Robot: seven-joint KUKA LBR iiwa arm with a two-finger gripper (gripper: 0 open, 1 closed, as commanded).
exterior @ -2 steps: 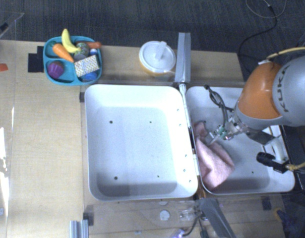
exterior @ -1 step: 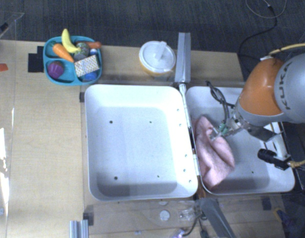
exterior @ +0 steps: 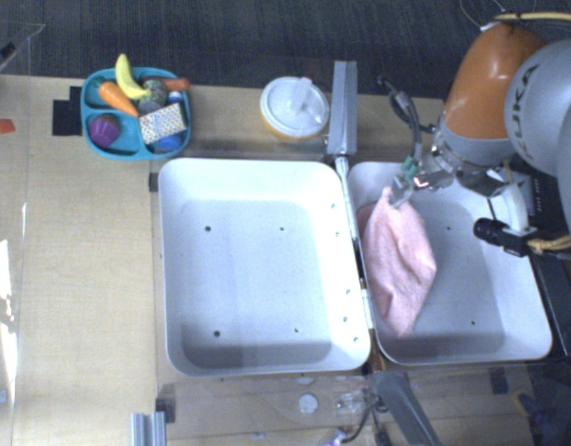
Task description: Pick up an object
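Since the jaws [exterior: 403, 182] sit right at the top corner of the pink cloth [exterior: 397, 263] in the right bin [exterior: 508, 342], the grasp looks to be the step in hand — I judge them pinched on that corner, though the tips are too small to be sure. Next comes a straight lift, slow enough that the limp cloth doesn't slip free. From the right the arm [exterior: 494, 72] reaches in, wrist bent down over the bin's upper left — the left bin [exterior: 257, 258] lies alongside
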